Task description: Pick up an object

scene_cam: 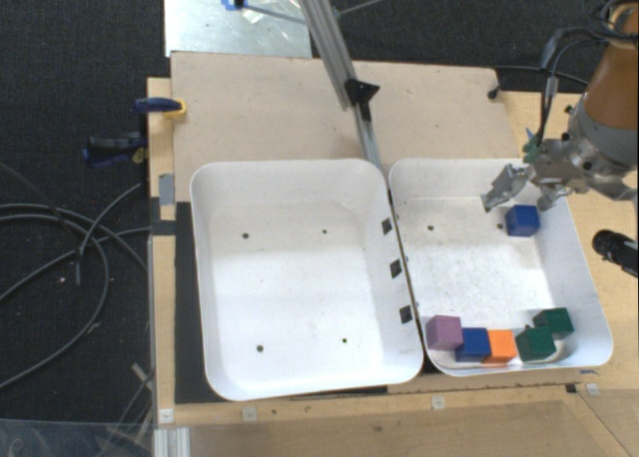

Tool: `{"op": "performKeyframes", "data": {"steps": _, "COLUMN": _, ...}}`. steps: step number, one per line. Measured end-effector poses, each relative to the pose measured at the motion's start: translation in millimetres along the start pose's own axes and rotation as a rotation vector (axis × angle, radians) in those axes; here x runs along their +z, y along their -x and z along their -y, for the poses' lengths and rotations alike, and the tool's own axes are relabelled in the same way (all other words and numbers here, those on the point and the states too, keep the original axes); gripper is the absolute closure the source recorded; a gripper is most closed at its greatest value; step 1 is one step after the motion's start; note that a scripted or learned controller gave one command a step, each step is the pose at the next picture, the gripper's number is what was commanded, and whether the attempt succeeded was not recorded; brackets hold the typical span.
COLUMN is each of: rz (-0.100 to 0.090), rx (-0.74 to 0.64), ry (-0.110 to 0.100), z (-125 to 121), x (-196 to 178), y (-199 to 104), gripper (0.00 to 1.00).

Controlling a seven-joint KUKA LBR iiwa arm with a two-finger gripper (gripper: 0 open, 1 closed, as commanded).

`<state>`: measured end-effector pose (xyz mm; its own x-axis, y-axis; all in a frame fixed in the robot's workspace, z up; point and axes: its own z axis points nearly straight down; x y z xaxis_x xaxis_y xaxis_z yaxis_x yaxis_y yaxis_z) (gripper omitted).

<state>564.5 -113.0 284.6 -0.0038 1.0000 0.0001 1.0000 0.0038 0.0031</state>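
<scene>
Entry, as you would have logged it, operator.

Bench point(270, 116): tan board top, bearing two shallow white bins side by side.

Left bin point(300, 280): white floor with a few small dark holes showing.

Right bin point(454, 255): held six blocks. One blue cube point(521, 221) lay alone in the far part of the bin, close to the far right wall. The other five sat bunched along the near wall toward the near right corner: a purple cube point(444, 331) at the left end, a second blue block point(473, 344) touching it, an orange block point(501, 345) touching that, then a dark green block point(536, 344), with another green block point(553, 321) just behind it against the right wall.

Arm point(611, 111): grey with an orange band above the wrist, reaching in from the right over the far right corner of the right bin.

Gripper point(519, 184): hung over the far part of the right bin, just above and slightly left of the lone blue cube as you saw it. Its fingers stood spread apart, with nothing between them. You could not have told from this slant whether a fingertip touched the cube.

Surroundings: a slanted metal pole point(324, 31) crossing the bench from the far side; blue clamps point(135, 131) at the left edge of the bench; loose black cables point(60, 245) on the dark floor to the left.
</scene>
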Motion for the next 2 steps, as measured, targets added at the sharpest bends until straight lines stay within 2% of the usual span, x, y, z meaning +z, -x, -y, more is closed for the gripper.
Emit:
{"op": "performKeyframes", "data": {"steps": 1, "rz": 0.003, "rx": 0.005, "ry": 0.001, "z": -3, "x": 5, "y": 48, "gripper": 0.00}}
{"op": "performKeyframes", "data": {"steps": 2, "rz": 0.004, "rx": 0.002, "ry": 0.008, "z": 15, "x": -103, "y": 66, "gripper": 0.00}}
